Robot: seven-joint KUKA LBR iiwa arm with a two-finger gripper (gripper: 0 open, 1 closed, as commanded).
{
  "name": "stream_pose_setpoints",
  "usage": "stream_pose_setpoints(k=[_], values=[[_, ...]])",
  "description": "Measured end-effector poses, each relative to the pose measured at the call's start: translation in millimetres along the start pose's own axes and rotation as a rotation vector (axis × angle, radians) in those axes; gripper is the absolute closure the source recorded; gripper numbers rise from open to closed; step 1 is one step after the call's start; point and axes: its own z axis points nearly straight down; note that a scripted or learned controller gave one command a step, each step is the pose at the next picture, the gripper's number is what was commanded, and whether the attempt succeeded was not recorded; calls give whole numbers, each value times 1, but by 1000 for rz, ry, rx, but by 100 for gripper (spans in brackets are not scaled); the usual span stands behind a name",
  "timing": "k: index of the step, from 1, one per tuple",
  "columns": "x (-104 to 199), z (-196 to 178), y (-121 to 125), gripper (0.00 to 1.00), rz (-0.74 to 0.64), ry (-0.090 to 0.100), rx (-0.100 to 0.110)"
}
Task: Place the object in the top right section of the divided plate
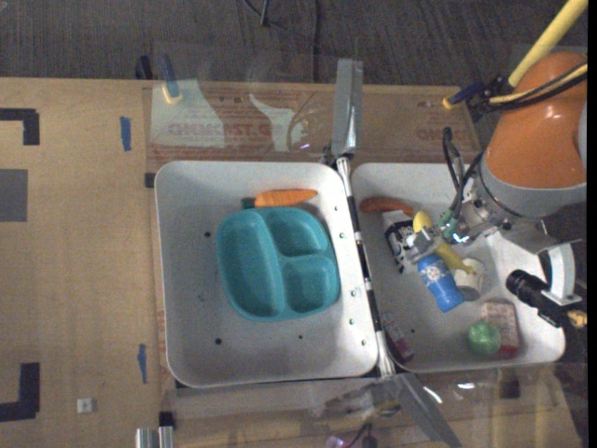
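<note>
Nearest the camera, a green ball (483, 336) is lying beside a small packet (504, 320) in the front corner of the right bin (550, 348). Just behind, a blue bottle (439, 283) is resting tilted, and the gripper (438, 234) is hovering directly over its upper end among a yellow piece (422, 221) and a black-and-white item (401, 241); whether the jaws are spread or pinching cannot be told. In the left bin (187, 278), the teal divided plate (278, 261) is sitting near the centre. Farther back, an orange carrot (284, 197) is lying against the plate's far edge, and a second orange piece (387, 205) is lying in the right bin.
</note>
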Motion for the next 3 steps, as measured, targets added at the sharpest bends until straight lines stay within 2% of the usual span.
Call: stream_pose_setpoints(k=[1,2,3], values=[[63,27,13,100,82,2,2],[58,63,83,100,-61,-1,-3],[58,62,83,0,-62,-1,-3]])
